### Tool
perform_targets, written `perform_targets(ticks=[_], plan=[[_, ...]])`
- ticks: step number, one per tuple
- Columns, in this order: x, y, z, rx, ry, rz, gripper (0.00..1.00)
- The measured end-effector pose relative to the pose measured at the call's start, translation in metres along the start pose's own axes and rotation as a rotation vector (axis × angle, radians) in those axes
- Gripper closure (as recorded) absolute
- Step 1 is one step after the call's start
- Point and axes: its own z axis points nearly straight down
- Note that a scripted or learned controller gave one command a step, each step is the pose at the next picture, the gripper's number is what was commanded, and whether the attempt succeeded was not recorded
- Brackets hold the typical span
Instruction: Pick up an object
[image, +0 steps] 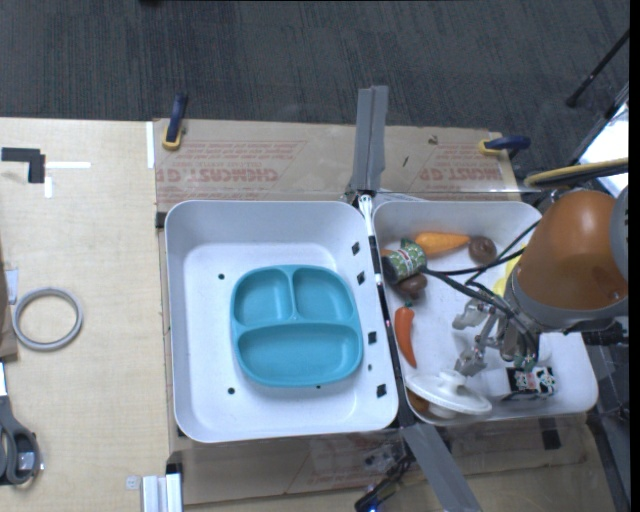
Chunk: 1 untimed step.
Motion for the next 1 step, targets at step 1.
perform_targets(ticks=[1], plan=[[-0.0587, -0.0800, -0.0078, -0.004, 0.022, -0.020, 0.00]])
